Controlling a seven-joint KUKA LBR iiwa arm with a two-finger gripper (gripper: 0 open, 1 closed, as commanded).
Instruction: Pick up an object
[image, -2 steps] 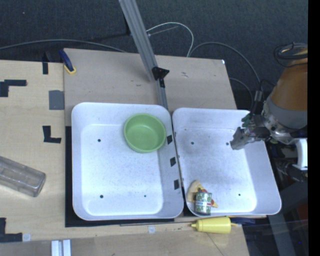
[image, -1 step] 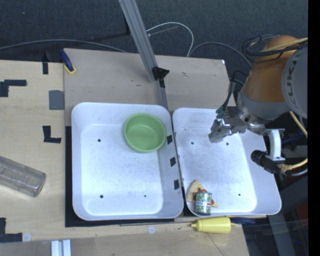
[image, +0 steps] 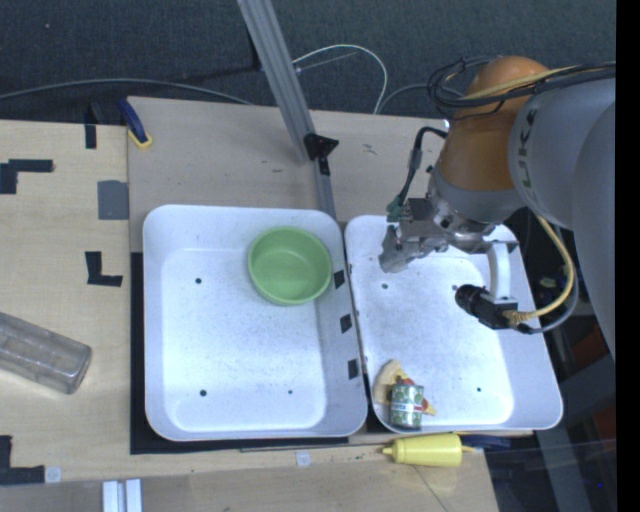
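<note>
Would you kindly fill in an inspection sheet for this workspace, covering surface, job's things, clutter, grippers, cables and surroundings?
Surface: wooden bench bearing a left bin and a right bin, side by side.
Job's things: green bowl upright in the left bin's far part; small can with a scrap of wrapper at the right bin's near left corner.
Clutter: yellow bottle lying on the bench just outside the right bin's near rim; clear plastic container on the bench at left.
Grippers: gripper over the right bin's far left part, nothing seen between its fingers; open or shut unclear.
Cables: black and yellow cables looping beside the wrist.
Surroundings: dark floor beyond the bench; metal pole slanting in.
</note>
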